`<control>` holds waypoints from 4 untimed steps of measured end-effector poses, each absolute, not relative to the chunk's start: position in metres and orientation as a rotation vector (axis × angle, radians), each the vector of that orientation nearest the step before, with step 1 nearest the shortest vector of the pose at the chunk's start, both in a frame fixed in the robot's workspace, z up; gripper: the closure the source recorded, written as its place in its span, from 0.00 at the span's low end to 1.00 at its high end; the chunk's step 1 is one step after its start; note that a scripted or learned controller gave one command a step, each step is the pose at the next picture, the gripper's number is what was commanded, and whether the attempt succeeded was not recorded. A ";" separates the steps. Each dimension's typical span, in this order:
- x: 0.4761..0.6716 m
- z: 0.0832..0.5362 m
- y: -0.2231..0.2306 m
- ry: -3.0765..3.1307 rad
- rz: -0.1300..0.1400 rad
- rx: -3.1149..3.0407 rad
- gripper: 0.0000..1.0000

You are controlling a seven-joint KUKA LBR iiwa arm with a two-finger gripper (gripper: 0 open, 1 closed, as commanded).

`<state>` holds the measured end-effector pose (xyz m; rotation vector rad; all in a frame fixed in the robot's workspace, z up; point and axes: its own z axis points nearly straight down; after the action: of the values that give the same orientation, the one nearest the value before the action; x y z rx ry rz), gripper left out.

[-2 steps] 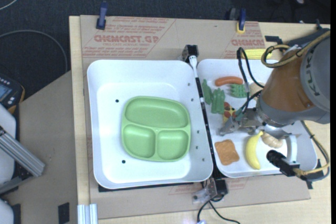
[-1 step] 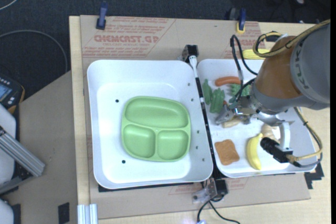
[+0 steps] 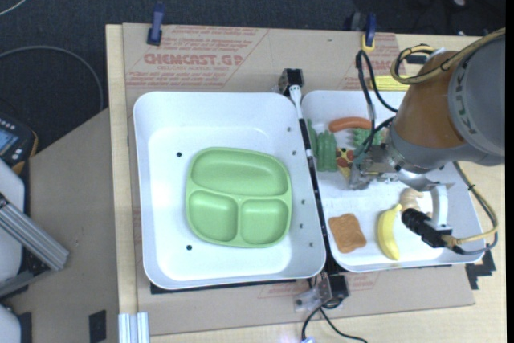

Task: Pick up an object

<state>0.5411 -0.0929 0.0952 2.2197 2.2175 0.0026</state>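
The right bin (image 3: 365, 255) holds several toy foods: a yellow banana (image 3: 389, 233), a tan slice of toast (image 3: 348, 231), an orange-red sausage (image 3: 350, 124), a green leafy piece (image 3: 325, 150) and a small red-and-yellow piece (image 3: 345, 158). My gripper (image 3: 358, 175) hangs low over the middle of this bin, just right of the green and red pieces and above the toast. The arm's wrist covers its fingers. Nothing shows between them.
The left bin (image 3: 161, 120) holds a green divided plate (image 3: 238, 195). A black clip (image 3: 291, 80) sits at the top of the seam between the bins. The arm's grey and orange body (image 3: 438, 112) covers the right bin's upper right part. Cables run along the right side.
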 end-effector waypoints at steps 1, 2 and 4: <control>0.495 0.190 -0.018 2.229 0.010 2.212 1.00; 0.481 0.286 -0.001 2.221 0.014 2.212 1.00; 0.483 0.213 0.051 2.218 -0.009 2.231 1.00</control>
<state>0.4830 0.0506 0.2129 2.2310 2.2182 -0.0095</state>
